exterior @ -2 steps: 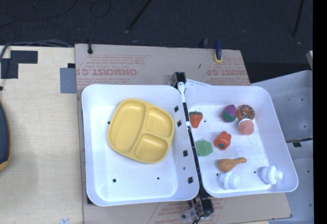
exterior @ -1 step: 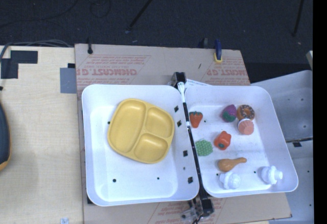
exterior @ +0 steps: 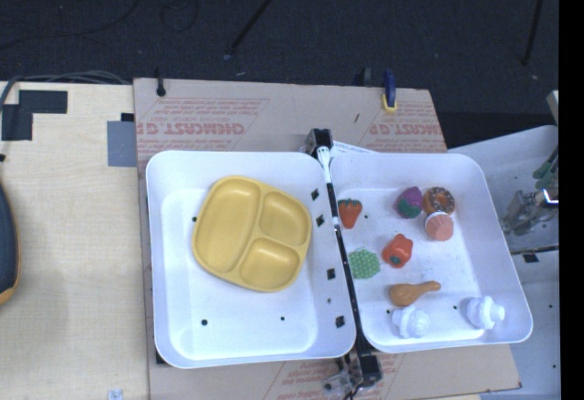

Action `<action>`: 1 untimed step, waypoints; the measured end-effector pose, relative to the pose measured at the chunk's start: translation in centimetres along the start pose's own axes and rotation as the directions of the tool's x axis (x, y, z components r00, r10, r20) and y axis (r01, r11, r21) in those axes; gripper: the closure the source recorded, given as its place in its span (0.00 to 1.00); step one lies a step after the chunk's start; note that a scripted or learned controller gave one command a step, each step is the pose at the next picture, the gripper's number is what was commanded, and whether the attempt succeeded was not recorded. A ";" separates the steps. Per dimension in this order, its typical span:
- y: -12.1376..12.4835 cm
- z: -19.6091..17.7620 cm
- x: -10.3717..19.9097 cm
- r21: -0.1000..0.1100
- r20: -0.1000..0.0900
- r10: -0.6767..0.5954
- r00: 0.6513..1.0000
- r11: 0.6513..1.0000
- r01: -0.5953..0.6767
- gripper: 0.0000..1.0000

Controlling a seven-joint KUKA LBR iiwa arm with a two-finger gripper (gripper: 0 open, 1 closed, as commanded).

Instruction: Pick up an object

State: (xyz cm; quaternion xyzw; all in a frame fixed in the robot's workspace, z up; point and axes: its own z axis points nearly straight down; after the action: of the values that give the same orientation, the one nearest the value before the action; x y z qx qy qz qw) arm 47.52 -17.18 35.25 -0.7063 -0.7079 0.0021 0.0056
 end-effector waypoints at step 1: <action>2.1 7.0 6.5 -0.004 0.002 -0.003 1.000 1.000 0.003 1.00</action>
State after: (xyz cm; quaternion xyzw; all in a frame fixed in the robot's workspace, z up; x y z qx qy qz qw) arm 49.54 -10.67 28.25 -0.7053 -0.7089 0.0013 0.0036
